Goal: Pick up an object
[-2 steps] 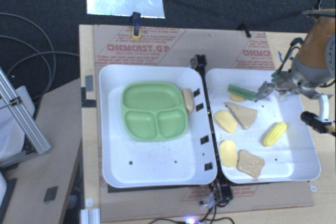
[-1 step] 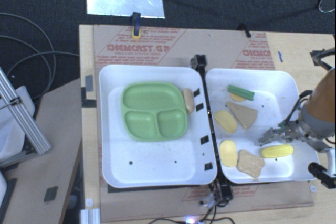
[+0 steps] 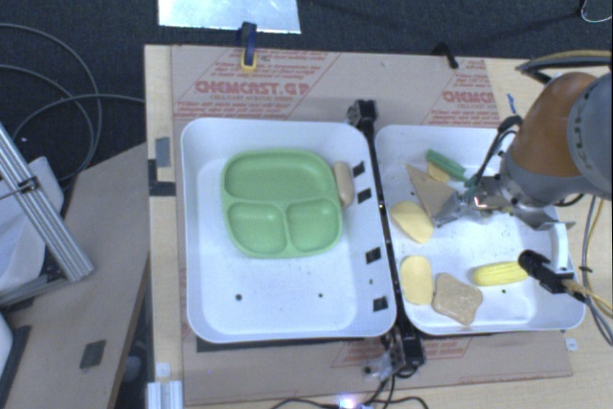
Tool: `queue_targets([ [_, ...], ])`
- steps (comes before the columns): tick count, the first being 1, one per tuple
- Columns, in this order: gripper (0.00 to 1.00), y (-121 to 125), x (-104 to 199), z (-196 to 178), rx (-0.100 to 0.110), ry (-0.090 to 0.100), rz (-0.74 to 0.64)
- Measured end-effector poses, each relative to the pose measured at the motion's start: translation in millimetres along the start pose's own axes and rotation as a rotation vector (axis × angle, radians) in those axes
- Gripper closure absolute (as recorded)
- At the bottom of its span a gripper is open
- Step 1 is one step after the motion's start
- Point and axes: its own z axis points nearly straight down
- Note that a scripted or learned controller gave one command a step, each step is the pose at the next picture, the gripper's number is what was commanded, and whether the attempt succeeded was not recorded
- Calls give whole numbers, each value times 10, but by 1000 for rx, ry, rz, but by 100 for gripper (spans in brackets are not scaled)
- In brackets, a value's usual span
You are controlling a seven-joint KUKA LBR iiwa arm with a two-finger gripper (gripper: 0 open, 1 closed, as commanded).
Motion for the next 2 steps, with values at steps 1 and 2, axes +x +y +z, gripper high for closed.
queue_targets([
  [1, 0, 781, -522, -16, -5, -4, 4],
  [2, 0, 1025, 562, 1, 1, 3, -2],
])
